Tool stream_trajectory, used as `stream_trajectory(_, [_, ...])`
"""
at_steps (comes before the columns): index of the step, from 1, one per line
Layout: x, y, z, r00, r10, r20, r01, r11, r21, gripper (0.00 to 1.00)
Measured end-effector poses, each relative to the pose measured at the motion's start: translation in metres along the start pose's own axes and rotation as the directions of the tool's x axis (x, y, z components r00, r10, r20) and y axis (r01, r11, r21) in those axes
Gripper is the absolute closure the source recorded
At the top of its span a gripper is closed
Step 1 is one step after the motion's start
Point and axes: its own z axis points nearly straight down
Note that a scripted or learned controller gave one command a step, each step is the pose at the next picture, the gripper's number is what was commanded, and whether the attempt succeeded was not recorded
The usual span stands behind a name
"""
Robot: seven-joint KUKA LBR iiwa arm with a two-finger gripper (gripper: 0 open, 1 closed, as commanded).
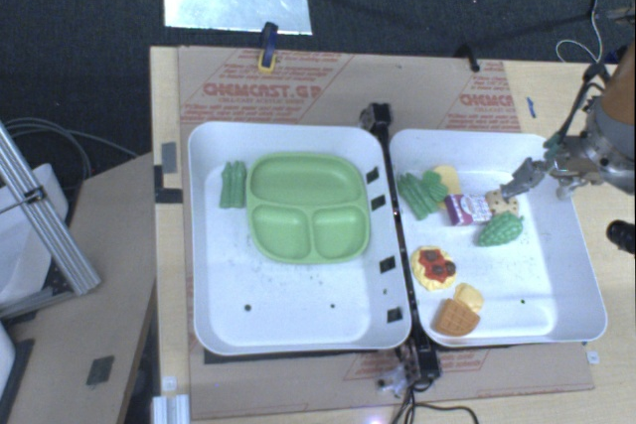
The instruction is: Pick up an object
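My gripper (511,188) reaches into the right bin (566,263) from the right, its tip low over the upper middle of the bin. Right below the tip lie a small beige piece (506,205), a purple packet (466,209) and a knobbly green toy vegetable (500,230). Further left are green pea pods (419,193) and a yellow piece (448,178). Toward the front sit a small pizza slice (434,267), a waffle (455,318) and a yellow chunk (469,295). Nothing is visibly held.
The left bin (219,313) holds a green divided plate (306,208) and a bundle of green stalks (233,185) by its left wall. A black divider (396,233) runs between the bins. The arm's grey wrist (606,154) hangs over the right bin's far right rim.
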Motion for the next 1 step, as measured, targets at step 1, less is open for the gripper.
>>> stream_trajectory(1, [-0.0056,0.0300,0.0564,1.000,-0.002,-0.001,0.003,1.000,0.003,0.00])
